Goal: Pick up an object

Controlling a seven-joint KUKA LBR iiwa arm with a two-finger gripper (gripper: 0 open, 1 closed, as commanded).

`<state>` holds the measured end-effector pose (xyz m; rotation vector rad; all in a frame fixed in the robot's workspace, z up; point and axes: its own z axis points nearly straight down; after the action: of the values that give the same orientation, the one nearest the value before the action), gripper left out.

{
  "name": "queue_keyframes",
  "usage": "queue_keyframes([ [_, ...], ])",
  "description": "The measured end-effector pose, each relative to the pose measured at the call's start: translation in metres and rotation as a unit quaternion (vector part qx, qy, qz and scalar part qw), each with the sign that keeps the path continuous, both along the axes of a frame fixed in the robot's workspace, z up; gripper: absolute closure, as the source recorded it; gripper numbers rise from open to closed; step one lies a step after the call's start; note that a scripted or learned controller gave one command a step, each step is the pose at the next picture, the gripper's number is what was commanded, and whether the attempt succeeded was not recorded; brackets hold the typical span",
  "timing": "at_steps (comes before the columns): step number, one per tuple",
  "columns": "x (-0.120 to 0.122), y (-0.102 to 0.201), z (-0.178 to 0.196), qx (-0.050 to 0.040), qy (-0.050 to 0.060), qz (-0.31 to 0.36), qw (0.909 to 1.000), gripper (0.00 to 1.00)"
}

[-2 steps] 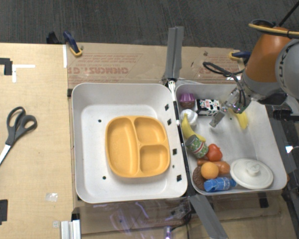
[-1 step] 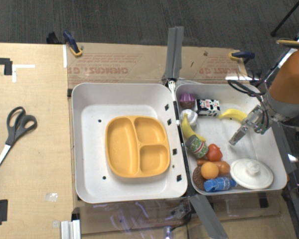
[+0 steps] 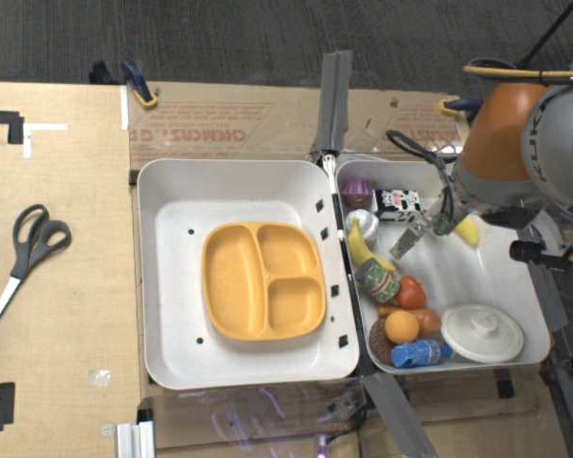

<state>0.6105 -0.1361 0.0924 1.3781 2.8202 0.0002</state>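
The right bin (image 3: pixel 527 284) holds a heap of small things along its left side: a purple cup (image 3: pixel 356 191), a black-and-white box (image 3: pixel 398 201), a banana (image 3: pixel 360 248), a green can (image 3: pixel 375 280), a red tomato (image 3: pixel 412 293), an orange (image 3: pixel 401 326) and a blue item (image 3: pixel 418 353). A white round lid (image 3: pixel 482 331) lies at the front right. My gripper (image 3: pixel 422 232) hangs low over the back middle of this bin, just below the box and right of the banana. A small yellow piece (image 3: pixel 468 231) sits at its right. Nothing is visibly held.
The left bin (image 3: pixel 162 256) carries a yellow divided plate (image 3: pixel 265 281). Scissors (image 3: pixel 29 246) lie on the bench at far left. A grey divider post (image 3: pixel 332 103) stands between the bins at the back. The arm's orange band (image 3: pixel 501 132) looms over the right bin's back corner.
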Motion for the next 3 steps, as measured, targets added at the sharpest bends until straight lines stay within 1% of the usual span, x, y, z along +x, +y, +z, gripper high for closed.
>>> queue_keyframes([
  [1,0.01,-0.079,0.049,-0.0006,-0.001,-0.076,0.9971,0.0],
  [2,0.035,-0.085,0.001,-0.0005,-0.001,-0.085,0.9964,0.0],
  [3,0.037,-0.084,0.012,-0.0022,-0.003,-0.082,0.9966,1.0],
])
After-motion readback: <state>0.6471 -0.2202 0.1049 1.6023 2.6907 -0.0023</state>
